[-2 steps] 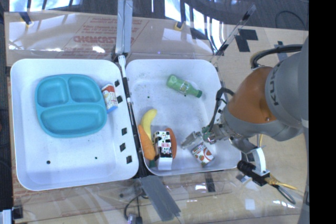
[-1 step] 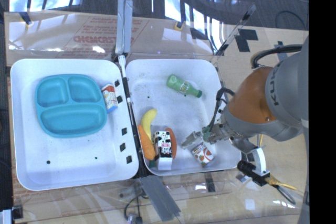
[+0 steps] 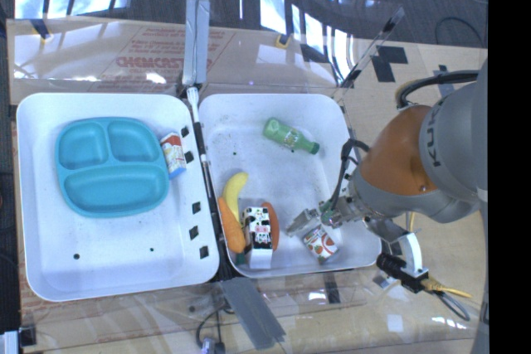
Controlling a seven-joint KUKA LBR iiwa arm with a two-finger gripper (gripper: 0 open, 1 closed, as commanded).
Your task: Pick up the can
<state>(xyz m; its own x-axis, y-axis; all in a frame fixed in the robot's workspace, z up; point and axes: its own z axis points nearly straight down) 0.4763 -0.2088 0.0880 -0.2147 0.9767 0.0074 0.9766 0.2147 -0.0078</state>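
White-red can [image 3: 321, 244] beside fingers [image 3: 309, 220]; label unreadable.

The bench [image 3: 99, 54] is seen as a pale brown surface overlaid by clear plastic sheeting [image 3: 332, 21] with bright reflections. Two shallow white bins are set directly on it, side by side. The left bin [image 3: 33, 203] is taken as the landmark; the right bin [image 3: 332, 108] is placed just to its right, edges nearly touching. A grey upright bar [image 3: 196, 41] is noted behind the seam between them.
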